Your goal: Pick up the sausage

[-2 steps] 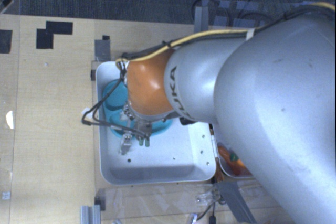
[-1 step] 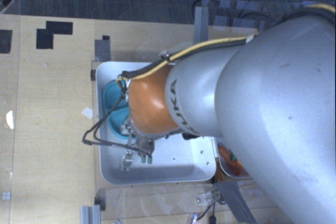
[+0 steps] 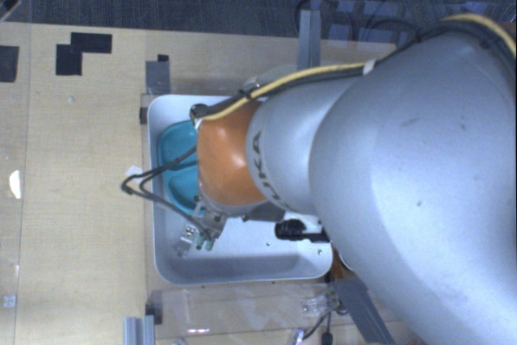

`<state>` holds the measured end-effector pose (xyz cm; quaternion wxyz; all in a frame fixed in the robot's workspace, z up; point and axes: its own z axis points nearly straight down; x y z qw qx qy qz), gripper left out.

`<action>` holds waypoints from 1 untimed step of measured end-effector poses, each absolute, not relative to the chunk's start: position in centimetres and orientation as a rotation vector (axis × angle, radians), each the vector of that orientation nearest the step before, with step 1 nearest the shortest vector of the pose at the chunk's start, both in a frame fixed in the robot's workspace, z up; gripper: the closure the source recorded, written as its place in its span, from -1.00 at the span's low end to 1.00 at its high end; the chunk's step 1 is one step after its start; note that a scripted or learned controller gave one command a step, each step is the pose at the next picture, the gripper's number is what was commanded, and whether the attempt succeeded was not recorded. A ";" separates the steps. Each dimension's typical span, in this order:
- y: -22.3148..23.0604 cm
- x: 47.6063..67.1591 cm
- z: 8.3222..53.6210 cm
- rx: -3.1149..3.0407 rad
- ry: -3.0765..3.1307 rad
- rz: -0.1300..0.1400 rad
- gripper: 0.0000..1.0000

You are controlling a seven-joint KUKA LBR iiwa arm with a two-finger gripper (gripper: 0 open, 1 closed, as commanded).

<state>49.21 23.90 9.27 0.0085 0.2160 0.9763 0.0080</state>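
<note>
Camera view looked down on my grey arm (image 3: pixel 388 174), which filled the right and middle of the frame, with its orange band (image 3: pixel 222 157) over the middle of the left white bin (image 3: pixel 234 271). My claw (image 3: pixel 198 237) hung low in that bin, in the lower-left part of the frame, just above the bin's white floor. It was too small and too much in the shadow of my wrist for me to tell how it was set or whether anything was in it. I could not make out the sausage anywhere; much of the bin lay hidden under my arm. A teal object (image 3: pixel 176 161) sat in the upper-left part of the bin, partly covered by the orange band. A dark cable (image 3: pixel 145 182) looped out from my wrist past the bin's left wall and over the wooden bench (image 3: pixel 73 214). A yellow hose (image 3: pixel 315 75) ran along the upper side of my arm. Black tape marks (image 3: pixel 81 51) lay on the bench in the upper left of the frame.
</note>
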 end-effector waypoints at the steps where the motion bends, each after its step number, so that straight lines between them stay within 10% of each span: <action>1: 23.9 49.2 9.3 0.675 3.051 0.025 -1.00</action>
